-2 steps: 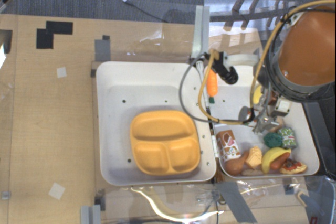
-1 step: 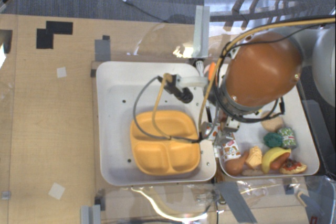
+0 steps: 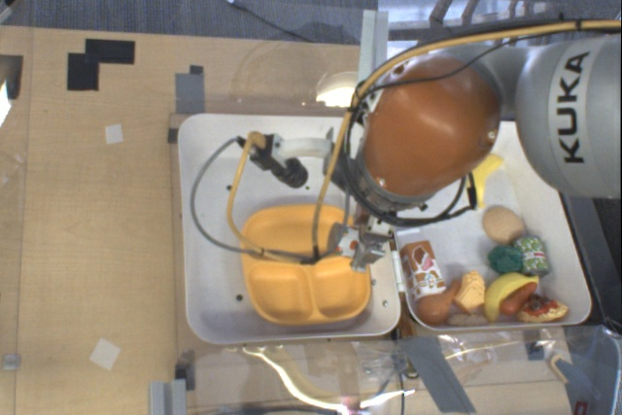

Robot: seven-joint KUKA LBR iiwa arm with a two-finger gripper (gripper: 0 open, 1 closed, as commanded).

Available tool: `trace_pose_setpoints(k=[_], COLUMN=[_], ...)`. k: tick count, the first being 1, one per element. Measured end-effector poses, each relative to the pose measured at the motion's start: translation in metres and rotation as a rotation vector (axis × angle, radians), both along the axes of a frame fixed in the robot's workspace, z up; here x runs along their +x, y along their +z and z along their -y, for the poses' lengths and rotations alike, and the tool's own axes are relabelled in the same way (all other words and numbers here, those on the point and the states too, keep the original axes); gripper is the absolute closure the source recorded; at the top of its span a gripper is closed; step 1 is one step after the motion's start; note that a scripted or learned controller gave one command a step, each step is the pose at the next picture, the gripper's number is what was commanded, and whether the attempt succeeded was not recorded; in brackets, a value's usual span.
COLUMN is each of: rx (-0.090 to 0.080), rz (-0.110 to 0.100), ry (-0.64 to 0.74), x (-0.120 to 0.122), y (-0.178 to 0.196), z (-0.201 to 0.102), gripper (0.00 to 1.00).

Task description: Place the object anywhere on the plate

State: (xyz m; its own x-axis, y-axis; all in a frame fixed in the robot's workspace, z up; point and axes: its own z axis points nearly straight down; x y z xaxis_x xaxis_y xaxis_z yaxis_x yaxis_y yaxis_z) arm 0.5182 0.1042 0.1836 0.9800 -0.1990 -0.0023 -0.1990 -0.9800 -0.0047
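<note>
Hovering over the yellow plate in the left bin, claw sitting at the plate's upper right edge, near the wall between the two bins. Fingers mostly hidden under the big orange wrist band; cannot tell whether spread or pressed together, and cannot tell whether anything is pinched between them. Nothing clearly showing as carried. Plate lying directly below and to the left of the claw, its long axis running roughly top to bottom, divided end pointing toward the near edge of the bin. Loose food items sitting to the right of the claw in the right bin: small carton closest, just across the wall, then banana, egg, green piece, all further right. Judging the placing step close to done or under way, since the claw is already over the plate rim; a short move left would centre it. Risk: dropping on the rim or the bin wall.
</note>
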Motion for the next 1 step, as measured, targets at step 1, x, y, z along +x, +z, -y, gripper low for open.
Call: trace_pose_setpoints(k=[1], rx=[-0.002], rz=[0.004], ry=[-0.102], x=[0.0069], y=[0.0240], z=[0.0292], gripper=[1.00])
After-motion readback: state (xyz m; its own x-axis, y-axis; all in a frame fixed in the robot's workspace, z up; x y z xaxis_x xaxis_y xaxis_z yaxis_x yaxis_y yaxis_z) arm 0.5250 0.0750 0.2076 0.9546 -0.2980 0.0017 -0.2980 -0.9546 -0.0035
